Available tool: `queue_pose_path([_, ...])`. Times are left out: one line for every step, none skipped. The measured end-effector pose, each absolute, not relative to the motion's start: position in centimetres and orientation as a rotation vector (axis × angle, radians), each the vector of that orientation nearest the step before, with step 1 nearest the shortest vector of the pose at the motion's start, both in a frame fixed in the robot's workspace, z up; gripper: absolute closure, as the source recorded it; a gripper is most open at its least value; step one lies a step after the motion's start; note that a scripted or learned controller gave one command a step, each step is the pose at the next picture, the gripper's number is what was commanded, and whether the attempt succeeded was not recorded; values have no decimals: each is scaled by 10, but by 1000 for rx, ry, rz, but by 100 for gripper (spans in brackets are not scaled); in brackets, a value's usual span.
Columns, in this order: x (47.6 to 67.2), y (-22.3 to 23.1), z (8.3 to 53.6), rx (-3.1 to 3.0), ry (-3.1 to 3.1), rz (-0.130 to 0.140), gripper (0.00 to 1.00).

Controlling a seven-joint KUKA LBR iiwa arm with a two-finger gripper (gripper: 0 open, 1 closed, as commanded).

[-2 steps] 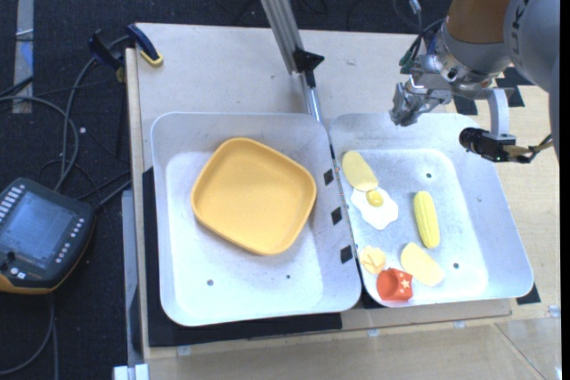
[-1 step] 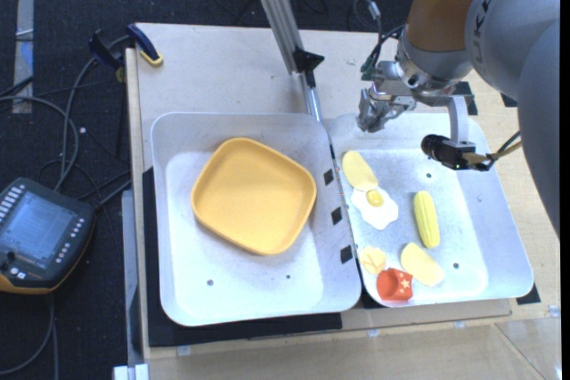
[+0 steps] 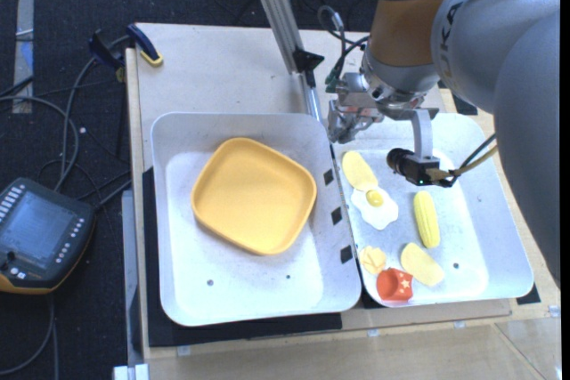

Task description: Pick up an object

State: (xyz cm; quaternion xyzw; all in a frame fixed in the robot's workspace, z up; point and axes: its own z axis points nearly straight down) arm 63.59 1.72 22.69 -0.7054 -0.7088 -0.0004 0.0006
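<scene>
Yellow plate [image 3: 255, 194] in left bin [image 3: 169, 147]

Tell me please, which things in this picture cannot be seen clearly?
- Gripper, camera view: small and dark against the wrist; finger state unreadable.
- Far corner of the right bin: covered by the arm.
- Red item and small yellow piece: too small to identify.

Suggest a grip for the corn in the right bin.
Take the corn across its narrow middle, coming straight down. It lies flat, long axis running roughly up-down the view, with bare bin floor on its right; the fried egg sits close on its left.
</scene>
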Motion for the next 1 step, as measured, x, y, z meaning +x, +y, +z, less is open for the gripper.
queue_pose_path([622, 68, 239, -2216, -2225, -2, 100])
